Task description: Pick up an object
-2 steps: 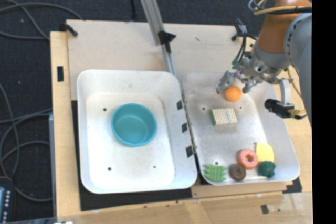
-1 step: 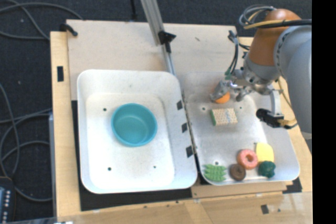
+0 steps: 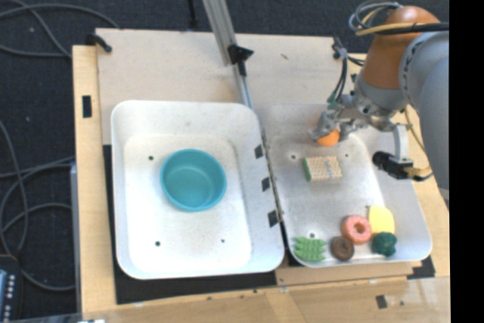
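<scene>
My gripper (image 3: 330, 128) hangs over the far part of the right bin (image 3: 291, 134), shut on a small orange object (image 3: 328, 138) that shows between and just below its fingers. A tan waffle-like square (image 3: 322, 168) lies a little nearer, in the bin's middle. Along the near edge lie a green ridged piece (image 3: 308, 247), a brown donut (image 3: 342, 248), a pink donut (image 3: 355, 228), a yellow object (image 3: 381, 220) and a dark green object (image 3: 385, 243).
The left bin (image 3: 136, 125) holds a teal bowl (image 3: 193, 178). A slanted aluminium pole (image 3: 219, 7) rises behind the bins' shared edge. A black cable clip (image 3: 392, 163) hangs from the arm over the right bin's right side.
</scene>
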Robot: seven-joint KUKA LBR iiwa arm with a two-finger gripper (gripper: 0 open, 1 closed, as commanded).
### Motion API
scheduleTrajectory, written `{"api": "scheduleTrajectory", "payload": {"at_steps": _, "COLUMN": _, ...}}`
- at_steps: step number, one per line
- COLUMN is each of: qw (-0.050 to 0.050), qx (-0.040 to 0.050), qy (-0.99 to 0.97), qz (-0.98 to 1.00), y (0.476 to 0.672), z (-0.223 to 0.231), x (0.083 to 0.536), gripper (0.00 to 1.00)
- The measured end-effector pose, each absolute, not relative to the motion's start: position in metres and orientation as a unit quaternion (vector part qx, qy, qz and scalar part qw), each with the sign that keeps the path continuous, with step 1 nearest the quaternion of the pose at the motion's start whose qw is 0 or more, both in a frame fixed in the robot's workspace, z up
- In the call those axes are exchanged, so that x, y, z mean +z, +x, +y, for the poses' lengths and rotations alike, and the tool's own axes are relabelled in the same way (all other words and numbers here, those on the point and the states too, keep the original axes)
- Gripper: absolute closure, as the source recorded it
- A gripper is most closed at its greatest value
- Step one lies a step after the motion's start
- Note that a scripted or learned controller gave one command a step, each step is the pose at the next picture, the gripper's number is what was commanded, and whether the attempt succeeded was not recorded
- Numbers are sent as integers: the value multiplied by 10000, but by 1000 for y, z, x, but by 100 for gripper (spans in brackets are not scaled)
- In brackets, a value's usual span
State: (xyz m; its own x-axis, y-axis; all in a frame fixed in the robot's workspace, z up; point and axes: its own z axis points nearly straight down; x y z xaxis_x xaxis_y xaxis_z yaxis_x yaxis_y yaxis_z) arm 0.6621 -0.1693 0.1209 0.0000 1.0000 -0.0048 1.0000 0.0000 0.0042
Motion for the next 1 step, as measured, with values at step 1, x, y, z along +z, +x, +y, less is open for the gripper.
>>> {"api": "scheduleTrajectory", "payload": {"at_steps": 1, "qw": 25, "qx": 25, "qy": 7060, "qz": 7082, "y": 672, "z": -168, "x": 169, "gripper": 100}}
